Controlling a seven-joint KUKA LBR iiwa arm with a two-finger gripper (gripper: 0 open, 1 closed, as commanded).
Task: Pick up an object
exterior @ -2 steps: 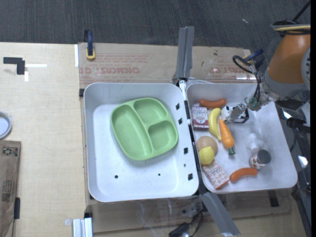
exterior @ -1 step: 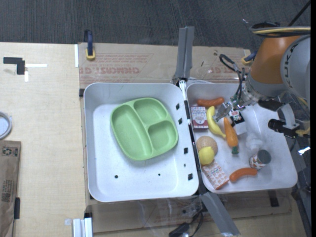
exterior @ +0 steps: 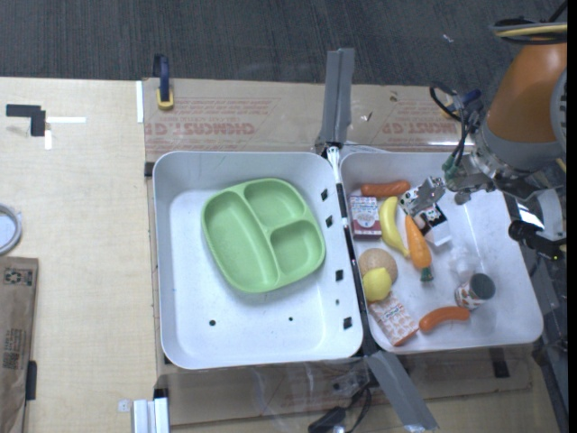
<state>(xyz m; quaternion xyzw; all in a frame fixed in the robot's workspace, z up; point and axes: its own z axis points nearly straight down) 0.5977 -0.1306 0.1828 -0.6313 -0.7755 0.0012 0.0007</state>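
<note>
I take the green divided plate [exterior: 262, 234] in the left bin [exterior: 167, 269] as landmark; everything pickable sits to its right, in the right bin [exterior: 514, 332]. Going rightward from the plate: a small red packet [exterior: 363, 215], a yellow lemon [exterior: 377, 283] below it, a banana [exterior: 390, 225], then the orange carrot [exterior: 416, 243], my likely target. The carrot lies just right of the banana, nearly touching, long axis running top-to-bottom, slightly slanted, thick end up, tip pointing down toward the bin's near edge. I judge it a light, stiff plastic toy, smooth and a bit slippery, not fragile; best taken across the middle of its width. The gripper [exterior: 424, 197] hovers right above the carrot's upper end, well right of the plate; I cannot tell how the fingers are set, detail too small.
</note>
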